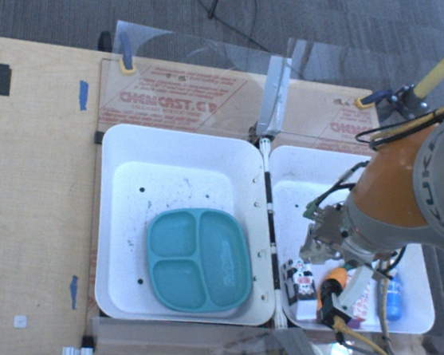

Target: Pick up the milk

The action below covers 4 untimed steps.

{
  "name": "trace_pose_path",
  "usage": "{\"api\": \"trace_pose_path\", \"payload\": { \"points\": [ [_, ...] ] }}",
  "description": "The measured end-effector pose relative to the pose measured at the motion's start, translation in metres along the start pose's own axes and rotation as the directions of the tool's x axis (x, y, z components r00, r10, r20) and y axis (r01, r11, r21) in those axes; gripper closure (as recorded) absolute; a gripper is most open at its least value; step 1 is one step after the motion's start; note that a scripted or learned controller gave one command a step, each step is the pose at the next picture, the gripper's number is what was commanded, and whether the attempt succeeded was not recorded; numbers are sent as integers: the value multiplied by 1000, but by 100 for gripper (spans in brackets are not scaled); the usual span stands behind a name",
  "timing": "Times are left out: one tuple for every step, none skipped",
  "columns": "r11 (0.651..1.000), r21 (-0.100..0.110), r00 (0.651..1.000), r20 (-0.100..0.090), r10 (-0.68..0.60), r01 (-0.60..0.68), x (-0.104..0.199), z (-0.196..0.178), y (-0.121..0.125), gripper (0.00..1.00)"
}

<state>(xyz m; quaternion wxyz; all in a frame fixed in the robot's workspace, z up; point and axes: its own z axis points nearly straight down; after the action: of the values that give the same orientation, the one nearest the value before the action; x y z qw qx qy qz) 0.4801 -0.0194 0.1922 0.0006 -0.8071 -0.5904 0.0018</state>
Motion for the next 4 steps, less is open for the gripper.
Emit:
{"api": "trace_pose_path", "payload": {
  "points": [
    [1000,1,1000,0,-1,1,1,0,0,0],
    [1000,1,1000,-2,14,-14,-83,33,25,0],
    [999,-2,999,-1,38,-38,-71,90,27,0],
    [995,-1,995,-1,98,-98,-20,9,20,0]
  ]
}}
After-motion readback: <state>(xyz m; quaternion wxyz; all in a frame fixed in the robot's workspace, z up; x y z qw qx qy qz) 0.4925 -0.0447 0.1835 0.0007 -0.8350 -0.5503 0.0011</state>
